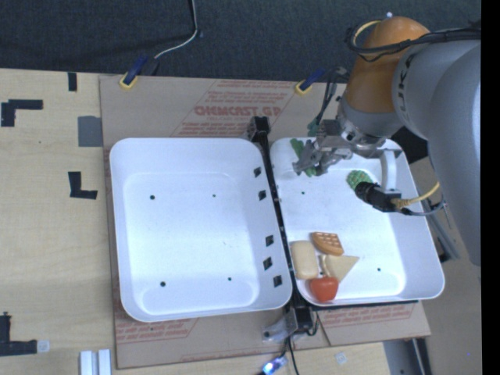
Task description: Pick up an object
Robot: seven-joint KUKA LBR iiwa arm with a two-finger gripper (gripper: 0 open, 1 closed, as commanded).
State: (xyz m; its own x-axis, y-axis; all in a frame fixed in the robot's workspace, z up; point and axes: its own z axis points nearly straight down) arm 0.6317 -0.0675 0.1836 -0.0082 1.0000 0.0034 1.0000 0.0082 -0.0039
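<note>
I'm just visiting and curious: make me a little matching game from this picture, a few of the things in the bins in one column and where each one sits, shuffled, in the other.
Things:
1. red tomato-like piece
2. waffle-patterned piece
3. green piece
4. gripper

Places:
A. right bin's far half, beside the black cable end
B. at the right bin's near rim
C. over the right bin's far left corner, near the divider
D. just beyond the pale wedge, right bin's near half

Pairs: 1-B, 2-D, 3-A, 4-C
</note>
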